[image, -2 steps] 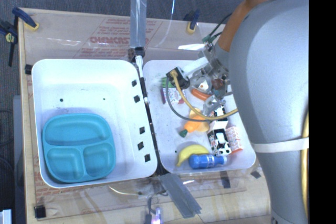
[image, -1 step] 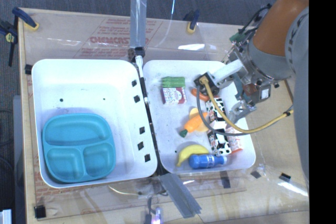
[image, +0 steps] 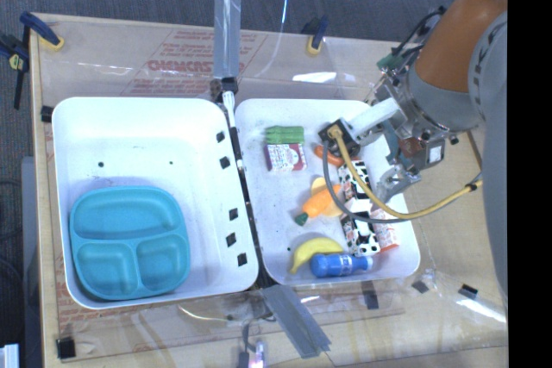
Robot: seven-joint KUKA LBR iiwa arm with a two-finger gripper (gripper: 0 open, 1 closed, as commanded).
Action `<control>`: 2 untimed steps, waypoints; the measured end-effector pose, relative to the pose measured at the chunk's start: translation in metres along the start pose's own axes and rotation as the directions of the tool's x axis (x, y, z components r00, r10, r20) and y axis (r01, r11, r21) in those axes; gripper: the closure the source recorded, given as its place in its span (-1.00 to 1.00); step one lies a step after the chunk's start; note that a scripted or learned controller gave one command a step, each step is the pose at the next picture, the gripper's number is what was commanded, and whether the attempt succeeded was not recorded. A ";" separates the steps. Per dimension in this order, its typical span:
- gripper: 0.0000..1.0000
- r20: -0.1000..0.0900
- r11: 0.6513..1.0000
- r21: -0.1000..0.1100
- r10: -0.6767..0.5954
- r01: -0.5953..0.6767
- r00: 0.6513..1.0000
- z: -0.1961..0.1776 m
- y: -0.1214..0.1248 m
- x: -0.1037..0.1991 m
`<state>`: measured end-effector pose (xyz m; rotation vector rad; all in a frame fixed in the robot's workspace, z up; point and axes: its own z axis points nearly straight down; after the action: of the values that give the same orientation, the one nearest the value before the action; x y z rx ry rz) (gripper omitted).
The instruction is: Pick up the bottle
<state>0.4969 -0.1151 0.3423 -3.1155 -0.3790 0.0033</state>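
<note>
Blue bottle (image: 341,264) lying beside banana (image: 309,252) at right bin's (image: 259,185) front edge; gripper (image: 358,211) overhead, grip state unclear; approach step, needing descent onto bottle.

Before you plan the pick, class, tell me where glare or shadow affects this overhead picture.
Camera view: bright glare streaks on the clear plastic sheet behind the right bin; soft shadow across the left bin floor above the blue tray; the blue bottle is evenly lit and sharp, while the arm looks slightly soft.
</note>
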 end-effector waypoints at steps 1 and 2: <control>-1.00 0.006 1.000 0.002 0.031 -0.031 1.000 0.220 -0.027 -0.015; -1.00 0.001 1.000 0.000 -0.016 0.016 1.000 0.092 0.030 -0.028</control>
<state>0.4768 -0.1508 0.2501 -3.1124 -0.4036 0.0041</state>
